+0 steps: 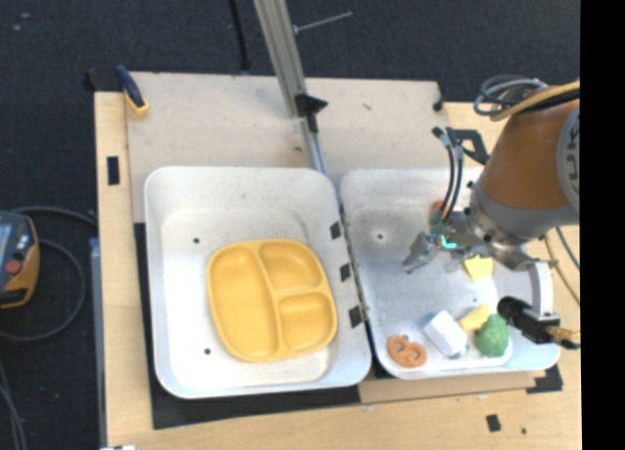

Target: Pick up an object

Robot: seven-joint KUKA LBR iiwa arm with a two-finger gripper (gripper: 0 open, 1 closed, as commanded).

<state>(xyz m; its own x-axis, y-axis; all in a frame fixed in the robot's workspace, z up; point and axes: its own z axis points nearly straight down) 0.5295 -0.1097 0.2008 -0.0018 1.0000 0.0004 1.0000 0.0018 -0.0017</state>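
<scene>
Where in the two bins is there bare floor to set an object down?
Left bin: a bare band along its far wall and left side, around the yellow divided plate. Right bin: bare floor from its far-left corner down to the pretzel. Its near-right corner is crowded: white block, yellow pieces, green toy, with the tool above.

We see our arm (527, 170) reaching in from the right of the camera view, its broad orange band uppermost and the grey wrist section below it, tilted down and toward the left. Black cables loop along its left flank to the wrist. Below the wrist the gripper (422, 255) juts out leftward and slightly downward, low over the surface beneath it. A small green light glows at its base. Nothing sits between its tips, though their spacing is too small for us to judge.
</scene>
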